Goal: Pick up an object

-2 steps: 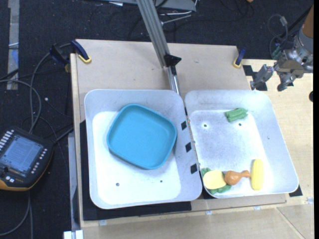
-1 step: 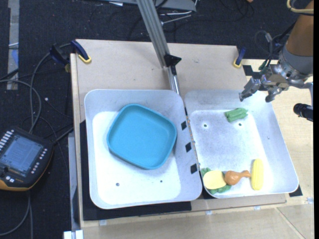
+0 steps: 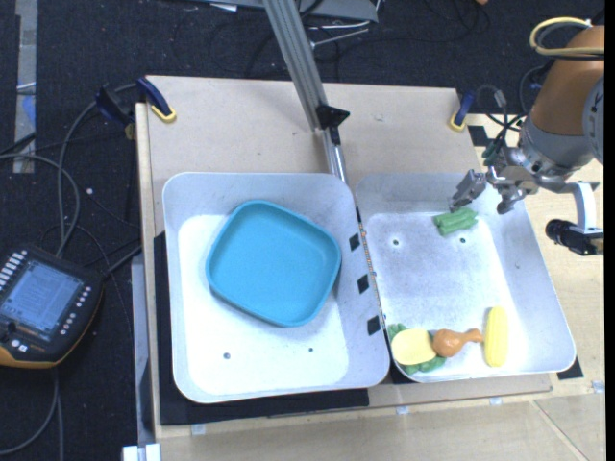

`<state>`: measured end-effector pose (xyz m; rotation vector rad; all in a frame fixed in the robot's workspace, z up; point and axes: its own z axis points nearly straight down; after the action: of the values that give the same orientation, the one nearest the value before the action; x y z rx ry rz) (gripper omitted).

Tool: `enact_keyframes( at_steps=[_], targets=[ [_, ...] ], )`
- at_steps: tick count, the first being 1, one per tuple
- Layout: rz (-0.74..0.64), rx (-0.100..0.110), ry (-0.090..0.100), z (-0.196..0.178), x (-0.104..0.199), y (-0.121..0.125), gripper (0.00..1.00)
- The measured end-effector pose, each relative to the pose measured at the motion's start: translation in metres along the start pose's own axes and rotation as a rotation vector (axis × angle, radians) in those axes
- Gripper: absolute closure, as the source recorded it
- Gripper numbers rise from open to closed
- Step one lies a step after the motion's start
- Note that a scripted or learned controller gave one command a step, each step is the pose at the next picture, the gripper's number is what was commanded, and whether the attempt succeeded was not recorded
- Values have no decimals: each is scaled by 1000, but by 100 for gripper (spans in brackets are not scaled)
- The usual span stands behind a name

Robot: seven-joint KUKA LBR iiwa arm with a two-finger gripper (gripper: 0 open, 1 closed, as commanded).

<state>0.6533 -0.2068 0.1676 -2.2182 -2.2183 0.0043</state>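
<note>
green piece lies just under my gripper, whose fingers are spread and empty; i'm at the approach, next i'd lower and close.

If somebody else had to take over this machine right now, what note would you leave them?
Claw: open, holding nothing, at the far edge of the right bin, just above the green piece.
Things: green piece lies at the far end of the right bin; a yellow slice, an orange drumstick-shaped toy and a yellow corn cob lie along its near edge. A blue plate sits in the left bin.
Done: nothing lifted.
Left: grab and raise one thing, likely the green piece.
</note>
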Motion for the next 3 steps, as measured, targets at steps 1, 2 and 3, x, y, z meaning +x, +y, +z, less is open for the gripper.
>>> enact_keyframes(
  at_steps=[1,2,3],
  targets=[
    [0,-1,0,44,3,-5,0],
    [-1,-6,-2,31,2,-4,100],
    [0,-9,-2,-15,-1,4,100]
  ],
)
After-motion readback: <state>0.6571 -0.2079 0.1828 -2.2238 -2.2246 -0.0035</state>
